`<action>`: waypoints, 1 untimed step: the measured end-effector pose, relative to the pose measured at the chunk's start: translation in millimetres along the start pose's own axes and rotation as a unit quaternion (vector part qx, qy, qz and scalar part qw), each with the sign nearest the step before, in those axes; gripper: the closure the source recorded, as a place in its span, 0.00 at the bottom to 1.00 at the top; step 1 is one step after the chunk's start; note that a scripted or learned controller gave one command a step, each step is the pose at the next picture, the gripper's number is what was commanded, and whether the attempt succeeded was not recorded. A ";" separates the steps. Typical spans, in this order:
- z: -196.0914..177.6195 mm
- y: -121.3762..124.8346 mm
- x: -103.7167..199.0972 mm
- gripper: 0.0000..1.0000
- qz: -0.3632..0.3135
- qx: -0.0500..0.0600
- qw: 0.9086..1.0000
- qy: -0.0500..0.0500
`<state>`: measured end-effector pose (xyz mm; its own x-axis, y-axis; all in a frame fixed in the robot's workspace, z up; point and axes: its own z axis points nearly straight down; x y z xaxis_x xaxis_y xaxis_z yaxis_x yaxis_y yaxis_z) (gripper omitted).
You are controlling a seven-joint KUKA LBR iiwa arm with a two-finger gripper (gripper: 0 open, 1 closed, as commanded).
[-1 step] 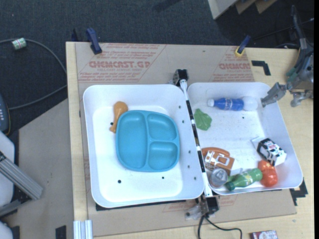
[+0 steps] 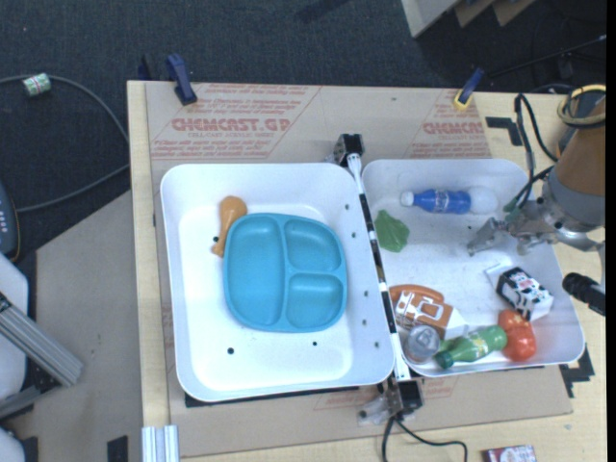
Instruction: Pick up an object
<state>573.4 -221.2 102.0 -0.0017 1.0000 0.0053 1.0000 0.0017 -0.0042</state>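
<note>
My gripper (image 2: 498, 245) hangs over the right bin (image 2: 568, 354), near its far right side, with its fingers spread and nothing between them. A blue bottle (image 2: 438, 201) lies just left of it and further back. A green lump (image 2: 392, 231) rests by the bin's left wall. Nearer the front sit a white and black box (image 2: 525, 293), a red ball (image 2: 518, 340), a green bottle (image 2: 472, 346), a clear round cup (image 2: 421, 341) and an orange and white packet (image 2: 421, 306).
The left bin (image 2: 183, 258) holds a blue divided plate (image 2: 286, 270) with an orange object (image 2: 229, 221) at its back left. The grey arm with its orange band (image 2: 582, 162) comes in from the right edge. Clamps stand at the bench's rear.
</note>
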 end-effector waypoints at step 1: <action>15.4 -47.2 1.5 0.00 -0.001 -0.001 1.000 0.001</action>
<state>526.1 -219.7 86.8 -0.0031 1.0000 0.0077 1.0000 0.0031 -0.0012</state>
